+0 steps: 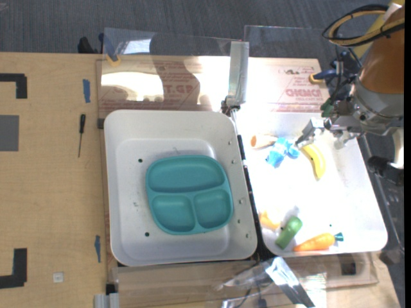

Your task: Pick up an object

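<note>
My gripper [321,138] hangs over the back of the right bin [359,197], open, with nothing between its fingers. A yellow banana [314,160] lies just below and in front of it, roughly under the gap. Left of the banana lies a light blue object [280,153], close to the left finger [305,133]. A small orange piece [260,140] sits further left. Near the bin's front edge are a green object [289,231], an orange carrot [316,241] and a small yellow piece [268,221].
The left bin [122,172] holds a teal divided plate [188,193]. A ridge [243,172] separates the two bins. An upright metal post [238,76] stands behind them. Cables [353,24] loop above the arm at the upper right.
</note>
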### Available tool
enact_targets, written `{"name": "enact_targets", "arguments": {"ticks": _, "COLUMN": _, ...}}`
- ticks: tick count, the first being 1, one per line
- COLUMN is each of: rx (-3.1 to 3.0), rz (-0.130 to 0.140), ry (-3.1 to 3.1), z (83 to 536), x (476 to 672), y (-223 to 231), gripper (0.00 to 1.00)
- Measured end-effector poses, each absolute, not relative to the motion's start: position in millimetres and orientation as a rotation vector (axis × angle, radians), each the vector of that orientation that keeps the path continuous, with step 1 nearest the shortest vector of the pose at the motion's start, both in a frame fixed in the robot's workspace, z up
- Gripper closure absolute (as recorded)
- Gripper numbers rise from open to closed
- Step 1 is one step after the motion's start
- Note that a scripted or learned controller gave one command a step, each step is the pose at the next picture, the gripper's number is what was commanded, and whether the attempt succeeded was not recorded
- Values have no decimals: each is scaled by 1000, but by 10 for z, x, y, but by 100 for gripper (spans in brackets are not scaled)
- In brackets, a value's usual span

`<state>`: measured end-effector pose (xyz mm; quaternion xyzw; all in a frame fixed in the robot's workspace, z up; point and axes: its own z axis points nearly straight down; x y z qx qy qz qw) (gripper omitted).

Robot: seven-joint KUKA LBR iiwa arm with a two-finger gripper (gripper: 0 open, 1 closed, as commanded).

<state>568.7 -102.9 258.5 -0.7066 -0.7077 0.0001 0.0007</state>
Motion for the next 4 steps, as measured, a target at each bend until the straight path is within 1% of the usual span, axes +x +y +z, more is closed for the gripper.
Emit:
{"name": "enact_targets", "arguments": {"ticks": 1, "rx": -2227, "rz": -1, "ry": -2215, "z": 2693, "x": 5416, "y": -1023, "gripper": 0}}
{"name": "enact_targets", "arguments": {"ticks": 2, "rx": -2308, "rz": 10, "ry": -2119, "z": 1858, "x": 5646, "y": -976, "gripper": 0}}
{"name": "enact_targets", "arguments": {"ticks": 3, "rx": -2334, "rz": -9, "ry": -2113, "z": 885, "x": 5957, "y": -1220, "gripper": 0}}
{"name": "enact_targets", "arguments": {"ticks": 4, "rx": -2425, "rz": 1, "ry": -1997, "z": 864, "x": 6185, "y": -1239, "gripper": 0}}
